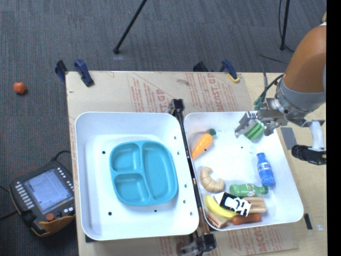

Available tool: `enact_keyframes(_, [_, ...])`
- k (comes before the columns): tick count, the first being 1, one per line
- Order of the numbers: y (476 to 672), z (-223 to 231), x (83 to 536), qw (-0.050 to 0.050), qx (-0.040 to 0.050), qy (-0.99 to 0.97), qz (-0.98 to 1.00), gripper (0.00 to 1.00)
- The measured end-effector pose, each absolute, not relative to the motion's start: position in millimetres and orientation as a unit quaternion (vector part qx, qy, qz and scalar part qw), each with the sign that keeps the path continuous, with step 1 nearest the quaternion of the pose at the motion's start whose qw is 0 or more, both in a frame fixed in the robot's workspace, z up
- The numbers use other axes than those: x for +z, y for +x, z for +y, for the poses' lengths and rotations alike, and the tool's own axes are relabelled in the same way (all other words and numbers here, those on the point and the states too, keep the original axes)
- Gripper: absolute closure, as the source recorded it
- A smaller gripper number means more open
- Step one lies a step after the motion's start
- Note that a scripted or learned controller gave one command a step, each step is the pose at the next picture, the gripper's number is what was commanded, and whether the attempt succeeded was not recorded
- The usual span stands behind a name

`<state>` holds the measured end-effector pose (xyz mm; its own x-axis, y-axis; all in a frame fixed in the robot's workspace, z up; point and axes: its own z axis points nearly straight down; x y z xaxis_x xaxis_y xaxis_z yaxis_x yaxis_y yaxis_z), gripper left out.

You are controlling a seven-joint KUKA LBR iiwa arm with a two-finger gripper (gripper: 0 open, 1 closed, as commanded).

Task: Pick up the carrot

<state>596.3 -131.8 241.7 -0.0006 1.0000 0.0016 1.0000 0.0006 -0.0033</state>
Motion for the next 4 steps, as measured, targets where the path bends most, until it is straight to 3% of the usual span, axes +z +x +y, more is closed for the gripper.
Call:
enact_keyframes(1, [635.4, -89.3, 178.6, 0.003, 0.0012, -0.719, -0.695, 0.0])
enact_keyframes(2, [642.8, -82.0, 86.5, 0.003, 0.0017, -0.748, -0.663, 0.0])
enact_keyframes(3, [643.2, -82.1, 97.3, 0.003, 0.0015, -0.748, -0.663, 1.0])
enact_keyframes(4, [608.7, -73.6, 223.1, 0.001, 0.0007, -0.843, -0.538, 1.0])
